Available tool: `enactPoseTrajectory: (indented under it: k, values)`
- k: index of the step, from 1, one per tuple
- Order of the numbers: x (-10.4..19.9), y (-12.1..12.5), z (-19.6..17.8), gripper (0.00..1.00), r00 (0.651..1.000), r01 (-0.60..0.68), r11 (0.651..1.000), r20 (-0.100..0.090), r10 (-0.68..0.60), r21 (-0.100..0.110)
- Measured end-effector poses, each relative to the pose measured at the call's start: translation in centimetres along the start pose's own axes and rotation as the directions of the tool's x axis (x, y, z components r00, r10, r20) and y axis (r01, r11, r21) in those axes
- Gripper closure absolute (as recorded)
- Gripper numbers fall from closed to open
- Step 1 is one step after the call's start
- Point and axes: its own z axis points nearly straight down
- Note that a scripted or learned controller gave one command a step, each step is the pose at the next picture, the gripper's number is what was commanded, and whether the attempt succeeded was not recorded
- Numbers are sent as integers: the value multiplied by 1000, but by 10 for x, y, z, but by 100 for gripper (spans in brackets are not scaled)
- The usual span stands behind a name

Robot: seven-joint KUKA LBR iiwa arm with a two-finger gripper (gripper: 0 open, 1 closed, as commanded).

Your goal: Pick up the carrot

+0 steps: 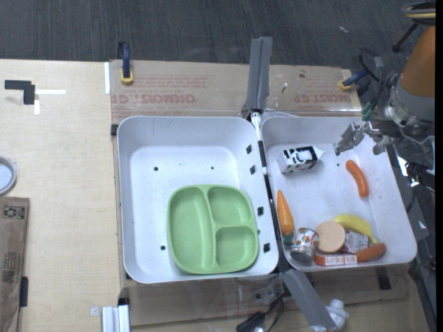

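The carrot [284, 213], orange with a small green top, lies lengthwise in the right bin [325, 189], close against its left wall. My gripper [360, 139] hangs over the bin's far right corner, well up and to the right of the carrot. Nothing shows in its grasp. A red-orange sausage [357, 178] lies just below the gripper.
A black-and-white carton [300, 159] lies at the bin's far left. Along the near edge crowd a can [303, 241], a round bun [331, 237], a banana [356, 225], a red box [336, 259] and a second sausage [371, 253]. A green divided plate [213, 228] sits in the left bin [138, 185].
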Motion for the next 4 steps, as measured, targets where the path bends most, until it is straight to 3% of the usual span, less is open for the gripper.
enactPoseTrajectory:
  k: [1,2,3,4]
  values:
    - [13,-58,101,0,988,154,988,-1,-154,0]
    - [53,-115,79,0,972,234,972,-1,-234,-1]
    - [62,-116,134,0,997,83,997,0,-83,0]
    - [61,-116,129,100,997,80,997,-1,-80,5]
